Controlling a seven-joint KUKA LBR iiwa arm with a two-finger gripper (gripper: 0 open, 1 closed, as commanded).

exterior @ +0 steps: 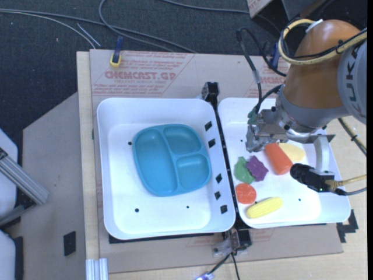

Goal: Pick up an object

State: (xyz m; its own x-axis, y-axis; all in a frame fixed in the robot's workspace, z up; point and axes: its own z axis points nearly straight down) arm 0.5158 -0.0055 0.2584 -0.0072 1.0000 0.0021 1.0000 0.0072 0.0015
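My gripper (254, 144) hangs low over the right bin (335, 214), near its middle. Just below it lie a purple toy (257, 168) and a green toy (242, 171), side by side. An orange cylinder (278, 158) lies right beside the gripper, with a pale yellow piece (295, 152) behind it. Closer to the front edge sit a red-orange round toy (245, 193) and a yellow corn cob (264, 206). The grey and orange arm (317, 69) hides the bin's back right part.
The left bin (111, 156) holds a blue divided plate (172, 158). A black divider with clips (215, 150) runs between the bins. A black fitting with a cable (309, 177) sits over the right bin by the arm.
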